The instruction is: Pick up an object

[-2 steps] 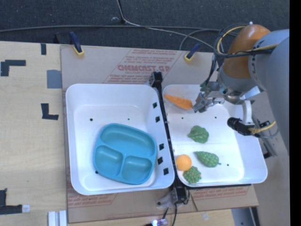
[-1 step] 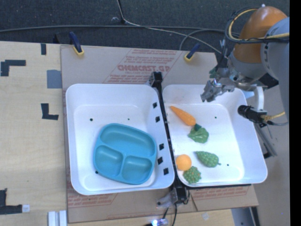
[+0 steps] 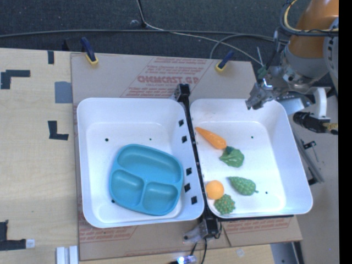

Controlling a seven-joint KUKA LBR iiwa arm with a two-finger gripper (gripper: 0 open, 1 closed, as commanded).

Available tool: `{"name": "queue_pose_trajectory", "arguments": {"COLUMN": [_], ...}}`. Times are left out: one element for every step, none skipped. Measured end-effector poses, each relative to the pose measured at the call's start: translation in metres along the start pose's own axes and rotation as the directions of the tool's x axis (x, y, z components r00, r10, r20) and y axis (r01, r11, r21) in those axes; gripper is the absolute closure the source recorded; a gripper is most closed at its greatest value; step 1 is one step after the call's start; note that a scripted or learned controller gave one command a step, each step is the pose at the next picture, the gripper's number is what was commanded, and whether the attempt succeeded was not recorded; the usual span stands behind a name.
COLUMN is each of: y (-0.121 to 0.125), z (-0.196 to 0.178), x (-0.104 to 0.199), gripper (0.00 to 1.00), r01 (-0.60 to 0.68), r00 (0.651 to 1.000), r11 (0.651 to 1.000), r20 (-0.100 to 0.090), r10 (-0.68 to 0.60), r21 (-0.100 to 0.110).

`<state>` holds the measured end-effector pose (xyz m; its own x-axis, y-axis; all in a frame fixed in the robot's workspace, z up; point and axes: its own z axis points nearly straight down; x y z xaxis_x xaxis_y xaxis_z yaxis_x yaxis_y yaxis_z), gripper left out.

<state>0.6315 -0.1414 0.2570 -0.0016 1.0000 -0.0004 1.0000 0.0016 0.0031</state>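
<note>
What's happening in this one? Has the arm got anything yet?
Not yet. The gripper hangs over the far right corner of the right bin, with nothing between its fingers. In that bin lie a carrot, an orange and three green items: one just beside the carrot's tip, one right of the orange and one at the near wall. The left bin holds a blue tray.

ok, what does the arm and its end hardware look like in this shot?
Grey KUKA arm with a rounded orange band above the wrist. Thin cables loop around the band. The dark metallic two-finger gripper sits at the tip, with a white-and-black fitting just beside the wrist.
</note>
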Motion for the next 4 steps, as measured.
{"name": "queue_pose_trajectory", "arguments": {"y": [0.001,-0.02,-0.048,-0.071], "z": [-0.044,-0.041,-0.03,-0.022], "x": [0.0,0.047,0.098,0.147], "gripper": [1.0,1.0,1.0,1.0], "r01": [0.0,0.002,0.003,0.003], "r00": [1.0,1.0,1.0,1.0], "r11": [1.0,1.0,1.0,1.0], "r20": [0.0,0.0,-0.001,-0.001], "r10": [0.0,-0.002,-0.003,-0.003], "r21": [0.0,0.005,0.006,0.007]}}
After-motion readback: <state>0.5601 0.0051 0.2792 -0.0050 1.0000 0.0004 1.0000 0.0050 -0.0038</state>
